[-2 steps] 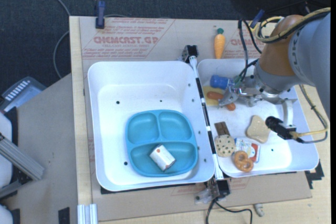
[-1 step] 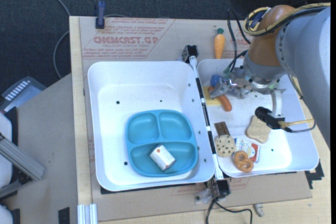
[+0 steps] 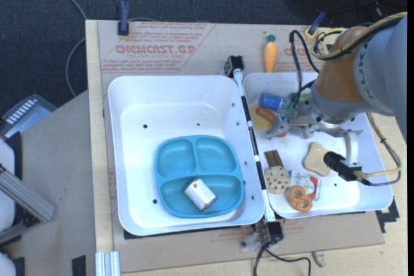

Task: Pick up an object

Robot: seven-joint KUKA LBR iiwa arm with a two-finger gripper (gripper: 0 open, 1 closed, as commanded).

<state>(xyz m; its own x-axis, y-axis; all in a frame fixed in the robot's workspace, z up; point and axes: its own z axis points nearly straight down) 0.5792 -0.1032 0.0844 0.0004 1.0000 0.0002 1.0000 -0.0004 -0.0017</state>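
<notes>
The tabletop [image 3: 162,42] carried two shallow white bins side by side, a layout that gave the arm a crowded source on one side and a sparse one on the other. The left bin [image 3: 129,113] held a blue divided plate [image 3: 197,174] toward its 5 o'clock area, and a small white box [image 3: 200,194] lay tilted in the plate's largest compartment. The grey arm [image 3: 369,74] reached in from 3 o'clock over the right bin [image 3: 375,194], its orange band [image 3: 336,74] above the wrist, and its end effector [image 3: 294,121] hung low over the bin's 10 o'clock part, apparently because that was where small things crowded together. Whether its fingers were apart or together could not be told, as the wrist and cables covered them from above. Candidates for the pick lay all around it: a blue object [image 3: 272,101] and an orange-yellow piece [image 3: 263,116] just beside the end effector at its 9 o'clock, a tan bread-shaped piece [image 3: 315,158] toward 5 o'clock, and nearer the bin's 7 o'clock corner a brown block [image 3: 273,158], a round cracker [image 3: 277,179] and a pretzel [image 3: 299,198] close together. A toy carrot [image 3: 270,55] lay outside the bins on the tabletop at 12 o'clock. Nothing was visibly between the fingers, so I judged the pick not yet made.
</notes>
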